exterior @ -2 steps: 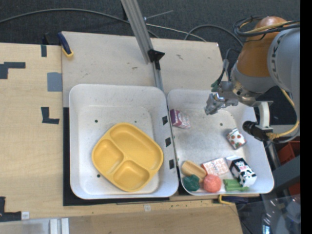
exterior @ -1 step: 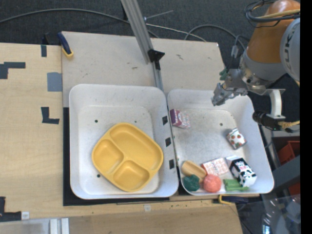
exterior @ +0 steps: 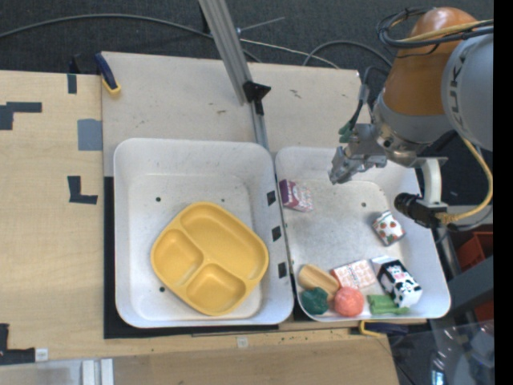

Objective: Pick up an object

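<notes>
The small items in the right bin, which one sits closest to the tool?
The small purple-and-white packet, lying alone near the right bin's upper left, just left of the tool. The other items sit lower, mostly clustered along the bottom edge.

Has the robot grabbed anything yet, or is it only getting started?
Nothing looks picked yet. The hand hangs over the right white bin, near the small purple packet. That packet and the toys along the bin's front edge lie loose. Lowering, gripping and lifting remain.
</notes>
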Controlling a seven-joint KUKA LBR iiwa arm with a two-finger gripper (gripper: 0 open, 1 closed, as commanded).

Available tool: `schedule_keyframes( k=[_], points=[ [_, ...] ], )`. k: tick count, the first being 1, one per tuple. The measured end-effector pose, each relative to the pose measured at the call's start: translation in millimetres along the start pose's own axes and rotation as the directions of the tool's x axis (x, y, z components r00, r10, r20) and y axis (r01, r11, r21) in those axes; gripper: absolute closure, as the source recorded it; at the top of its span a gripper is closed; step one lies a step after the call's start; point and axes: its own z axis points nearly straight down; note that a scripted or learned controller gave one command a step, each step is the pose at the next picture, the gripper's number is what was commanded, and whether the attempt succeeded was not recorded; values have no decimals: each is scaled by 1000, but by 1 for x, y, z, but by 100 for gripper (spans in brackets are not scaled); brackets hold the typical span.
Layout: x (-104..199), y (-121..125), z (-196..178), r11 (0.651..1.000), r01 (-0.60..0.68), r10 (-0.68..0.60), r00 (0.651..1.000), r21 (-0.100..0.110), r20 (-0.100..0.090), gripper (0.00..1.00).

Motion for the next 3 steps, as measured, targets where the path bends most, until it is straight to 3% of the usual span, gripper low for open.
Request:
schedule_keyframes(
  k=[3],
  points=[
    [139,-43,25,1000,2,-2,1000,4,-1,100]
  ],
)
